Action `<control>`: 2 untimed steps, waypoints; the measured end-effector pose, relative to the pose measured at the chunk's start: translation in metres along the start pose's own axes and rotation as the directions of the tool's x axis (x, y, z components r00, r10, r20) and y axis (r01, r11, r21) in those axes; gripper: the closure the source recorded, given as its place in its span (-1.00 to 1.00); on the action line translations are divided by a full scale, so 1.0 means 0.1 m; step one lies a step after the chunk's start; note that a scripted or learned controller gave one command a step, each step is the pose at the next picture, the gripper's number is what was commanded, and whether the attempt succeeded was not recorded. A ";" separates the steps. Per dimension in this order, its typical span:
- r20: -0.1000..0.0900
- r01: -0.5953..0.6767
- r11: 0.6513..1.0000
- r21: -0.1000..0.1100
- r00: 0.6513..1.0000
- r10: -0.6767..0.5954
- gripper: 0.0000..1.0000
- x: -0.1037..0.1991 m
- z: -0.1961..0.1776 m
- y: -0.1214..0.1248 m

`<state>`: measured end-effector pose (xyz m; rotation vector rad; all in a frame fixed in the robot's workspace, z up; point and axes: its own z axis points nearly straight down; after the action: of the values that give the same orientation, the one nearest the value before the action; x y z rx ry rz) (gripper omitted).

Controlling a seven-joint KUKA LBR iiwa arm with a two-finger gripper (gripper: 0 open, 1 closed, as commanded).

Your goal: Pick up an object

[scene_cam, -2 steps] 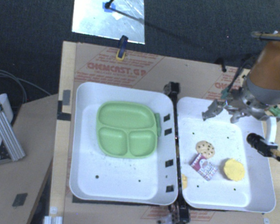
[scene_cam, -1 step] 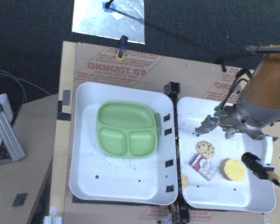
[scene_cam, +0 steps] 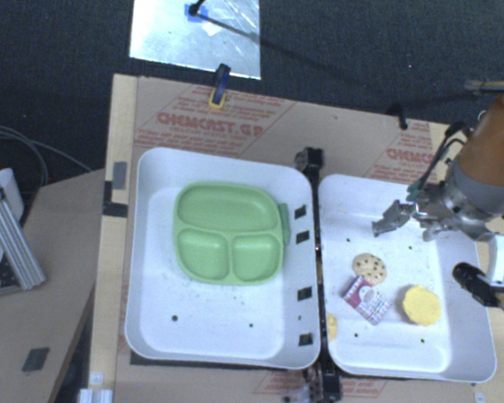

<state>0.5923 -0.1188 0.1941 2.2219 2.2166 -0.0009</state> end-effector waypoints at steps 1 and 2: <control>-0.004 0.002 1.000 0.005 1.000 -0.002 -1.00 0.15 0.12 -0.60; -0.005 0.011 1.000 -0.002 1.000 -0.011 -1.00 0.70 -0.57 -1.07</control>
<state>0.4856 -0.0486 0.2507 2.2113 2.2295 0.0065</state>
